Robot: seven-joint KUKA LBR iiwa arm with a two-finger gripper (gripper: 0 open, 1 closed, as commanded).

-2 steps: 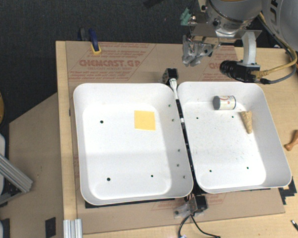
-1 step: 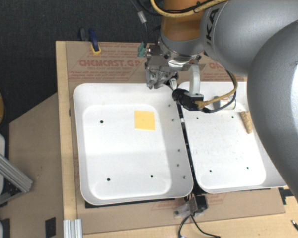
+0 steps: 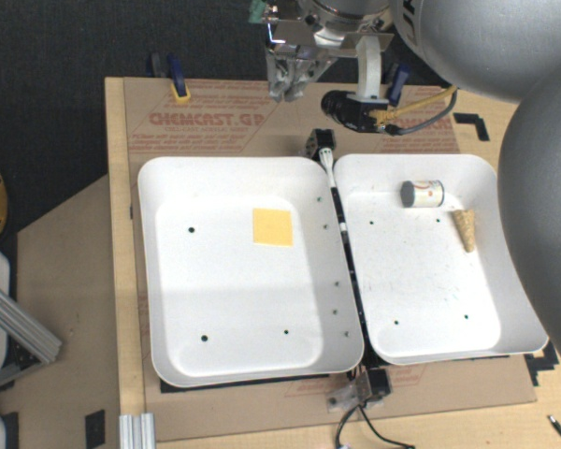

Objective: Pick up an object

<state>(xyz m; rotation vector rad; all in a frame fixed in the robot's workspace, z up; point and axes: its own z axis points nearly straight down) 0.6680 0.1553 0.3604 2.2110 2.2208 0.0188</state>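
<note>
the claw hangs above the far edge of the surface, beyond the left bin and clear of both bins. its fingers point down, close together, with nothing between them. a yellow square lies flat in the left bin, nearer the far wall. in the right bin, a small cylinder with a grey cap lies on its side near the far wall. a tan cone lies just beside it, apart from it.
</note>
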